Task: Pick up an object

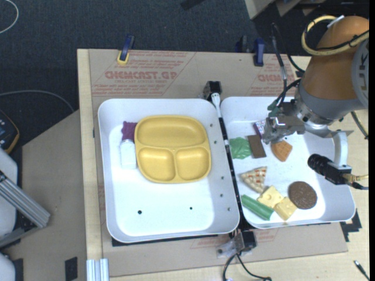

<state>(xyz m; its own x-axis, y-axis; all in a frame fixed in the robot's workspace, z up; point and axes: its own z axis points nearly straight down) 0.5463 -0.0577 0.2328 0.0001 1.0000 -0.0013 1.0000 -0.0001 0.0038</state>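
The right bin (pixel 337 206) holds several toy foods: a green leafy piece (pixel 239 148), a brown bar (pixel 256 146), an orange-brown piece (pixel 283 151), a pizza slice (pixel 255 179), a green bean-like stick (pixel 256 206), yellow cheese blocks (pixel 278 201) and a round brown cookie (pixel 302 195). My gripper (pixel 275 130) hangs low over the upper middle of that bin, just above the brown bar and the orange-brown piece. A small purple item (pixel 259 126) lies by its left side.
The left bin (pixel 117 209) holds a yellow divided plate (pixel 173 147), with a purple item (pixel 129 130) and a white item (pixel 128 154) at its left. A black part of the arm (pixel 327 167) juts over the right bin's right side. Clamps (pixel 124 50) sit on the bench's far edge.
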